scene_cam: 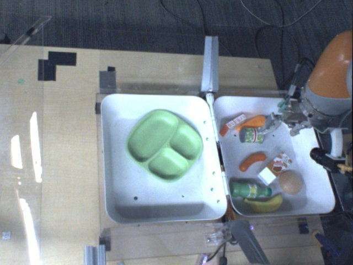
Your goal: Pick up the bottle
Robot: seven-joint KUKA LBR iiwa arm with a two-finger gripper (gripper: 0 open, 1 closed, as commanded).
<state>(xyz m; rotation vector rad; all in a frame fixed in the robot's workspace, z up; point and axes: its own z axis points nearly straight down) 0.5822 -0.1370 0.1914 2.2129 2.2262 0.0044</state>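
Two white bins sit side by side; the bottle [251, 190] lies on its side in the right bin [325, 200], near the front wall, touching or just beside a banana [265, 203].

Step in hand: approach, as judged from the layout. The gripper [276, 120] is over the bin's rear half, beside a small can [252, 135], well apart from the bottle. Whether it is open or closed cannot be told at this resolution. Nothing is seen held.

Next move: travel toward the front wall, align across the bottle's body, then descend. The adjacent banana and wall leave little clearance.

Materials and shapes:
- Bottle: green, glossy, cylindrical, with a yellow label band.
- Banana: curved, yellow with a green tinge.
- Egg [290, 183]: brown, rounded.
- Sausage [252, 160]: orange-red, smooth.
- Left bin [110, 203]: holds a green divided tray [164, 143], rounded, matte.
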